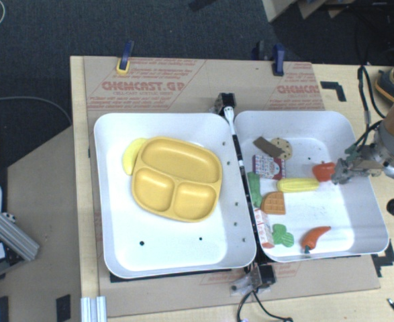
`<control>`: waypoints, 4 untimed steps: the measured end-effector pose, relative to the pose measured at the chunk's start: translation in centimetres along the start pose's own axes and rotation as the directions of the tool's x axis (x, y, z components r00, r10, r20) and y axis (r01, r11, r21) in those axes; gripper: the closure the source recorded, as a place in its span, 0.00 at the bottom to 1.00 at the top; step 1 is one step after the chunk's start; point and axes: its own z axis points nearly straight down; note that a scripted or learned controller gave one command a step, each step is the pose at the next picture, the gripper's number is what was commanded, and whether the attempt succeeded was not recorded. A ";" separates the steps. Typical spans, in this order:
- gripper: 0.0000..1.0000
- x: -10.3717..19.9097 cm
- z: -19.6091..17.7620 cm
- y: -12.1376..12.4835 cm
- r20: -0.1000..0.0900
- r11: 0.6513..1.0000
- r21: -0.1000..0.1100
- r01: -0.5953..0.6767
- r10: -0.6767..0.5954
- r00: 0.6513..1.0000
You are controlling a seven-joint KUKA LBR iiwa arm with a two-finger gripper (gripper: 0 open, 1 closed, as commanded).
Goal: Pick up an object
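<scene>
Left bin (116, 200): yellow divided plate (176, 178) with a yellow piece tucked under its left edge. Right bin (358, 180): toy corn cob (297, 186) mid-bin, red tomato-like toy (323, 171) just right of the corn. Gripper (344, 170) right beside that tomato, at most touching it; finger opening can't be made out, nothing visibly held

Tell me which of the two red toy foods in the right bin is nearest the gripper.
The red tomato, right beside the gripper. The red chili pepper lies farther off, near the bin's front edge.

Glossy yellow plastic tray (176, 178)
</scene>
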 end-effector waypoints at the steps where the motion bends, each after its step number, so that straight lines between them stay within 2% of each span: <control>1: 1.00 -0.5 -6.2 0.2 0.000 1.000 0.001 0.000 0.000 1.000; 2: 1.00 -0.5 -7.4 0.3 -0.001 1.000 0.002 0.000 0.000 1.000; 4: 1.00 11.5 -8.5 1.2 -0.004 1.000 0.006 0.001 -0.001 1.000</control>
